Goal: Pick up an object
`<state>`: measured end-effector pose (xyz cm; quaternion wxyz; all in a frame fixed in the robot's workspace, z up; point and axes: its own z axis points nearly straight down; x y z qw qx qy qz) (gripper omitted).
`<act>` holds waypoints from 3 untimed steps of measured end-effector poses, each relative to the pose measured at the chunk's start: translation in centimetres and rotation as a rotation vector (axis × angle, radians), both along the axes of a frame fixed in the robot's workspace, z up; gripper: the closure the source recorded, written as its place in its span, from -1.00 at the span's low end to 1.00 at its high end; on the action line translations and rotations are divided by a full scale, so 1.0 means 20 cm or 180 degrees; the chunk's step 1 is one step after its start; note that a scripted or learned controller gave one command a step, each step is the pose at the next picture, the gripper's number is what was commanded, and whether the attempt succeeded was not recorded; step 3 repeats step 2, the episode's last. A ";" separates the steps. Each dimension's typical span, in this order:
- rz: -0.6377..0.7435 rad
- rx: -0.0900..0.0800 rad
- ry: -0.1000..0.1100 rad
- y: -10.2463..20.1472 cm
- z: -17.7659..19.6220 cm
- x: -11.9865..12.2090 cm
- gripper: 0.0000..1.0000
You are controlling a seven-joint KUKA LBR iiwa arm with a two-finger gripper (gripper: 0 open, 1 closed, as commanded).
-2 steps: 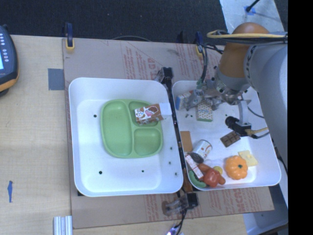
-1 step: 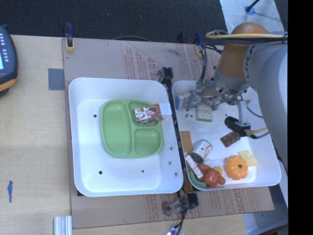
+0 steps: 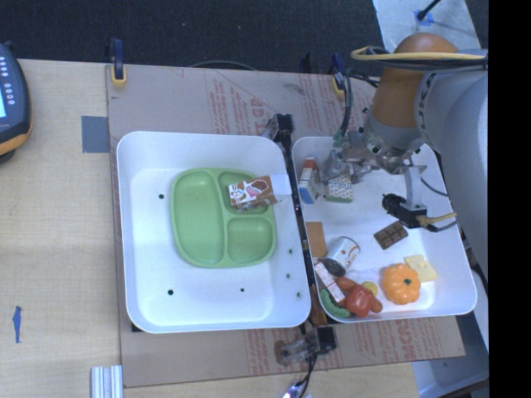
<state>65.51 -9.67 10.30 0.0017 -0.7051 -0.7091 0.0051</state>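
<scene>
Although several things lie scattered in the right-hand white bin [image 3: 452, 305], the one that matters for the coming move is the small pale speckled block [image 3: 338, 191] in the upper part of that bin, right of centre in the frame, since the grey arm's gripper [image 3: 347, 166] hangs directly over it. That block sits just below the gripper in the picture and slightly to its left, so close that the two seem to meet, though whether there is real contact cannot be told from this slant. Whether the gripper is spread or closed cannot be told either; nothing is clearly seen held. The block looks roughly square, with no marked long axis, so the approach should depend little on wrist turn. Just to its left stands a small white and blue carton [image 3: 307, 181] against the bin wall, near enough to crowd a descent. An orange toy pumpkin [image 3: 401, 283] lies well apart at lower right.
</scene>
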 end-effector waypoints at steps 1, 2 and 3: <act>-0.0018 0.0010 -0.0015 -0.16 0.22 -0.29 1.00; 0.0013 0.0023 -0.0041 0.20 0.55 -0.35 1.00; 0.0013 0.0023 -0.0041 0.20 0.55 -0.35 1.00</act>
